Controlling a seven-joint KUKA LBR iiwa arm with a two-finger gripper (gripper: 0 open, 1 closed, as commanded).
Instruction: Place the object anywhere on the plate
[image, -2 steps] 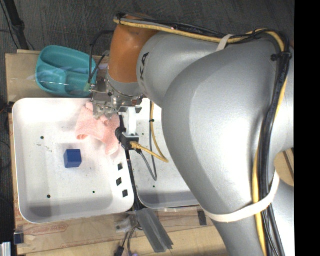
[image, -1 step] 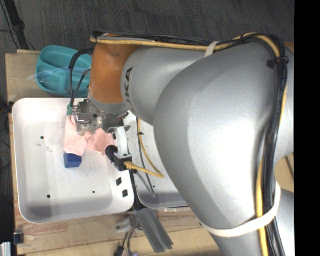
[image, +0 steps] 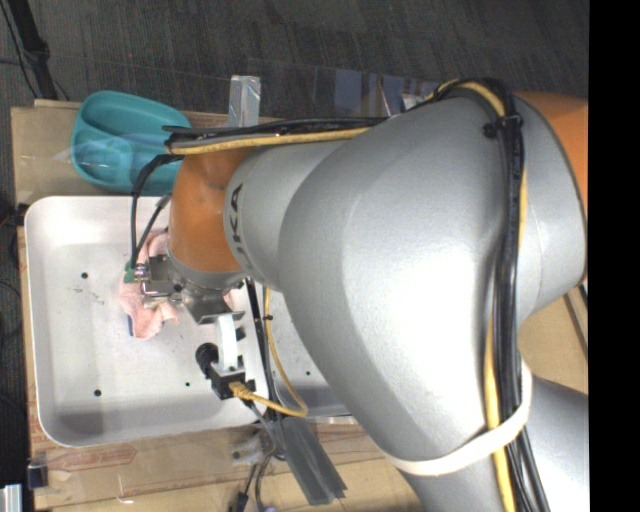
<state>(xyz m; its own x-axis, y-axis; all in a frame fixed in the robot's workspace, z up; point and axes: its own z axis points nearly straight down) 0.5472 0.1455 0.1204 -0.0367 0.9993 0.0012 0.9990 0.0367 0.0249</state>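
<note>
grey arm housing (image: 400, 270) bulks closest to the lens, with its orange band (image: 205, 215) leading down into the left white bin (image: 60, 340). below the band the end effector (image: 165, 290) sits low over a pink, crumpled object (image: 145, 305), which looks like soft cloth or a soft toy, lying on the bin floor toward its upper middle. the wrist hides the tips, so i cannot tell whether the end effector is apart, together or clamped on the pink object; the two at least overlap from this angle. a teal scoop-like item (image: 120, 140) rests on the tabletop beyond the bin's far rim. i cannot make out a plate with any confidence, since the arm covers much of the scene. judging by this, the step in hand is the grasp. to do it well, the end effector should come straight down over the thickest fold, bite deep enough that the soft material cannot slip, and lift slowly to confirm the catch before carrying. cables (image: 255, 385) hang near the wrist and could snag on a fast move.
</note>
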